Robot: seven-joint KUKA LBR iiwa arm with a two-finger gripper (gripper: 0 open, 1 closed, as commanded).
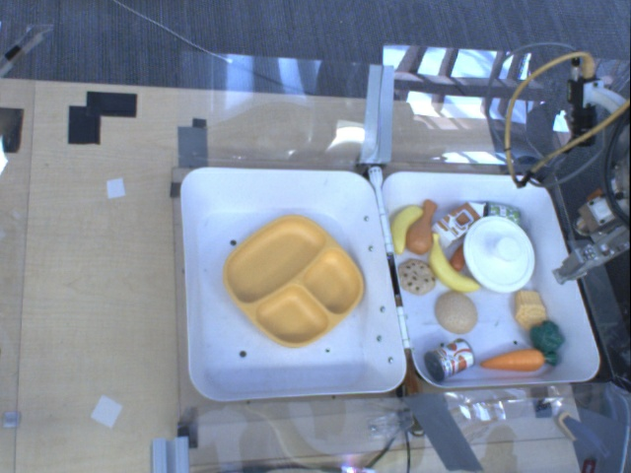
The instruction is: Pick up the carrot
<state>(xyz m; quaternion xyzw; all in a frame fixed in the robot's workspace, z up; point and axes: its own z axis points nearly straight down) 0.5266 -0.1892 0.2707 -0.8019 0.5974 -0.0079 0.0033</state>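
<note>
The orange carrot (pixel 513 361) lies flat near the front right corner of the right bin (pixel 582 358), with its tip pointing left. A green broccoli (pixel 547 338) sits just behind its right end, and a small can (pixel 451 360) lies at its left. My gripper (pixel 589 257) is at the right rim of that bin, partly cut off by the edge of the view. It is well behind the carrot, apart from it, and nothing shows in it.
The right bin also holds a white round bowl (pixel 499 254), a banana (pixel 449 264), a drumstick (pixel 422 227), a cookie (pixel 416 277), a bun (pixel 455 313) and a yellow lump (pixel 529 308). A yellow divided plate (pixel 293 279) sits in the left bin (pixel 212 363).
</note>
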